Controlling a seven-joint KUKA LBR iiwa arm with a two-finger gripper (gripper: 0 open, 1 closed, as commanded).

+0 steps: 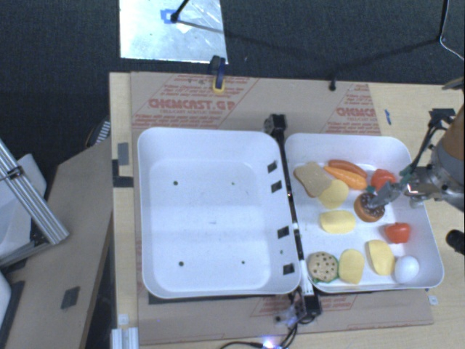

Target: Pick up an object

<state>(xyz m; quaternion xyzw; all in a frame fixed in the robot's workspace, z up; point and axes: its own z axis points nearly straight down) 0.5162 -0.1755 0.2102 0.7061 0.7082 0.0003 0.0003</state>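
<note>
The right bin point(418, 167) holds several toy foods. Among them are a tan bread slice point(312, 178), an orange hot dog point(347, 171), a red tomato point(384, 177), a brown chocolate donut point(368, 211) and a red pepper piece point(397, 232). Along the front lie a cookie point(322, 266), yellow pieces point(352, 265) and a white egg point(406, 268). My gripper point(375, 198) reaches in from the right and sits low, right over the donut's top edge, partly covering it.
The left bin point(149, 195) lies beside the right one, with black clips point(276, 187) along the shared wall. The arm's wrist point(436, 184) overhangs the right bin's right rim. Cardboard point(196, 100) underlies both bins.
</note>
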